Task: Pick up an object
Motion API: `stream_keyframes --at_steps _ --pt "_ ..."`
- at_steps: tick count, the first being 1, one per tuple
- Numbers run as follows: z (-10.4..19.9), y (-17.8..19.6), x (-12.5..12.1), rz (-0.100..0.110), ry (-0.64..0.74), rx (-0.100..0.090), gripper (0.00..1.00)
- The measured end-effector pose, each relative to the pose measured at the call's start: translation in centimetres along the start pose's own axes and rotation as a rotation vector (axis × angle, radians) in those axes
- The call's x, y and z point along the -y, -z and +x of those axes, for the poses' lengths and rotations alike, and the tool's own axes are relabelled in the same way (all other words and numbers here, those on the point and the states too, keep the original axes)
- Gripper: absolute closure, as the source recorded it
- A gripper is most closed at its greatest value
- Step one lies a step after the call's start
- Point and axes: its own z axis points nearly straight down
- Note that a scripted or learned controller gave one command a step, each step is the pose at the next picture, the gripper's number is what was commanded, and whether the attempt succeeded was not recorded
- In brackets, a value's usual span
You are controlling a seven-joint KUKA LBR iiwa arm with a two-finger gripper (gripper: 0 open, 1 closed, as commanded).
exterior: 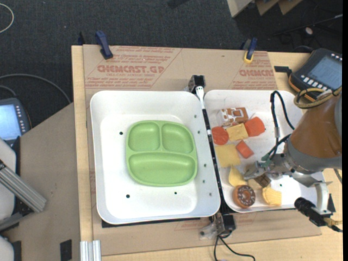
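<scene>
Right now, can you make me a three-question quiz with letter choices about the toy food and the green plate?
1. Where is the green plate?
A. left bin
B. right bin
C. on the floor

2. How many sections does the green plate have?
A. one
B. three
C. six

3. Where is the gripper?
A. above the green plate
B. outside both bins
C. low in the right bin, among the toy food

Answers: 1 A, it lies in the left bin. 2 B, two small sections above one long one. 3 C, it sits among the toy food near the doughnut.
</scene>
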Motion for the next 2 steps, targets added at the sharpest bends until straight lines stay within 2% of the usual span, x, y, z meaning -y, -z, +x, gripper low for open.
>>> stream_keyframes --at_steps 1,2 --pt "0.2 1.1 -0.3 -0.007 0.003 0.001 1.0" --pt "7.5 10.1 -3.8 -0.005 0.006 0.0 1.0"
